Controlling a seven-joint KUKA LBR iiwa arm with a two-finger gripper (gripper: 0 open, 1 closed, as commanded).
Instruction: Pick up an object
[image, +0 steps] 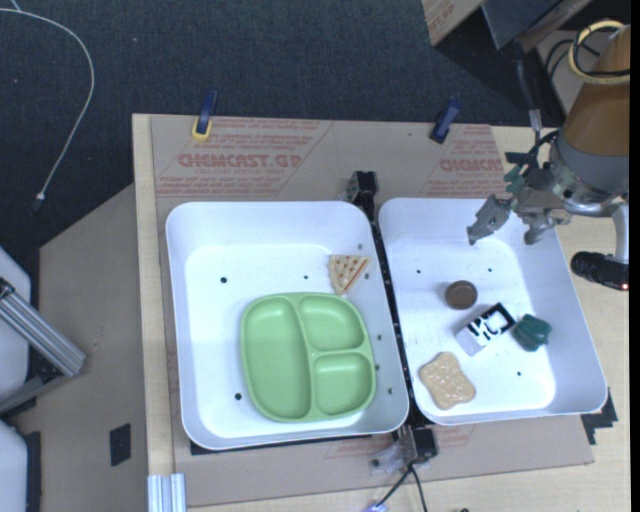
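Black-white box (486, 327), long axis diagonal, upper-right

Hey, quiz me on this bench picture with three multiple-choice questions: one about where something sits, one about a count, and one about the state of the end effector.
1. Where is the green divided plastic plate?
A. left white bin
B. right white bin
C. on the cardboard

2. How many loose objects lie in the right white bin?
A. two
B. four
C. six

3. What is the end effector doing?
A. gripping the plate
B. holding the cracker
C. hovering with open fingers, holding nothing

Answers: A, the plate fills the left white bin; B, brown disc, black-and-white block, green lump and tan toast piece; C, its fingers are spread with nothing between them.
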